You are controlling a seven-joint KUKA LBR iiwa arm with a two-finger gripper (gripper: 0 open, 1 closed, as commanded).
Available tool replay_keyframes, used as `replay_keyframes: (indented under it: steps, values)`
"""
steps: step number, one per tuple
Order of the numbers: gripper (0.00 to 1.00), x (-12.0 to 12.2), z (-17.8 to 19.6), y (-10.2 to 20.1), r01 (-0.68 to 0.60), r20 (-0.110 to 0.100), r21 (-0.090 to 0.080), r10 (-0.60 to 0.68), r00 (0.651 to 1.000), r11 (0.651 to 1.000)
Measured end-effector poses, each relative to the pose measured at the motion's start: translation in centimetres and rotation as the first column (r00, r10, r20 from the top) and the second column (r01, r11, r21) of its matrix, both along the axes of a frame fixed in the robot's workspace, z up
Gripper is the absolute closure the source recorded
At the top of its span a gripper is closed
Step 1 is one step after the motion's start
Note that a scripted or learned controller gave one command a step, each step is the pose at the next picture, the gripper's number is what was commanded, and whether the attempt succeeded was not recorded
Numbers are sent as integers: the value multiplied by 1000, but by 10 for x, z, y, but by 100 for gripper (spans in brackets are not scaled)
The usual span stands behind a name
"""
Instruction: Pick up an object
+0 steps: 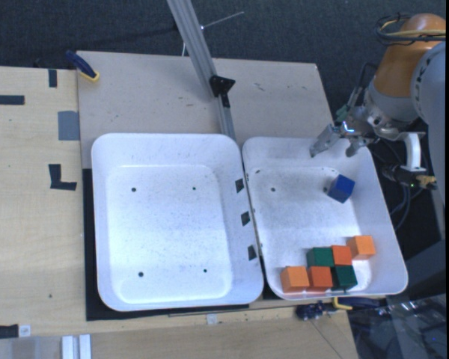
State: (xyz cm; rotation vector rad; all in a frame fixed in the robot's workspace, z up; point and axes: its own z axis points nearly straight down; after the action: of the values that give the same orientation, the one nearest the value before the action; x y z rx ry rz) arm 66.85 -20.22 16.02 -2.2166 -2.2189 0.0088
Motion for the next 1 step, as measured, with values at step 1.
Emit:
replay_keyframes:
  steps: [1]
  values:
    - [0, 3, -63, 6, -2, -1, 0, 2, 1000, 1000]
